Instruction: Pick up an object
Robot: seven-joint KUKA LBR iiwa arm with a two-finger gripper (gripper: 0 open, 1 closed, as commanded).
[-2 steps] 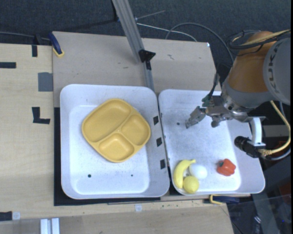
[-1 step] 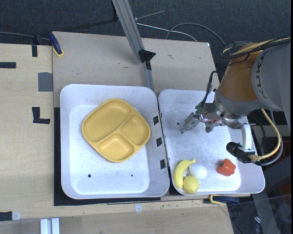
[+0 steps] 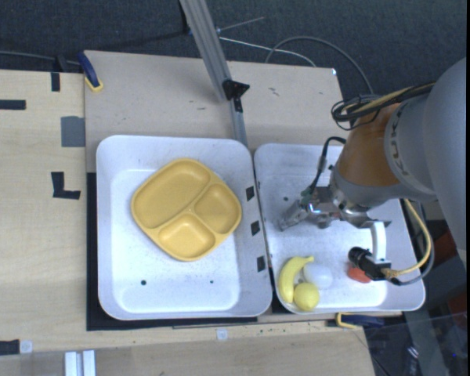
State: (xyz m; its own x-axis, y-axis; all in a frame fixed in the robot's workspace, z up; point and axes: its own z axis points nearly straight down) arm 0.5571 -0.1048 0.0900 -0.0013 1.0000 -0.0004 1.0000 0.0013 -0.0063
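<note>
Two shallow white bins sit side by side on the pale wooden tabletop (image 3: 157, 92). The first bin (image 3: 102, 210) carries a yellow plastic plate with three compartments (image 3: 186, 208). The second bin (image 3: 298, 159) lies under the grey arm.

The likeliest thing to pick is the yellow curved banana (image 3: 291, 271). It lies in the second bin's corner, where the wall shared with the plate's bin meets the side along the tabletop's near edge. A small yellow ball-shaped fruit, perhaps a lemon (image 3: 306, 295), touches the banana's lower end, closer still to that edge.

The tool (image 3: 294, 218) hangs over the bare middle of the second bin, its tip slanted toward the shared wall. From the tool, the banana lies toward the tabletop's near edge, near but clearly apart, with bare bin floor between them. The banana's long axis runs roughly from the bin's middle down toward that near corner, bowed toward the shared wall. A grasp would likely go best across the banana's narrow width.

Nothing is seen in the tool, and it appears to touch no object. Whether it is released or clenched cannot be told from this slant.
</note>
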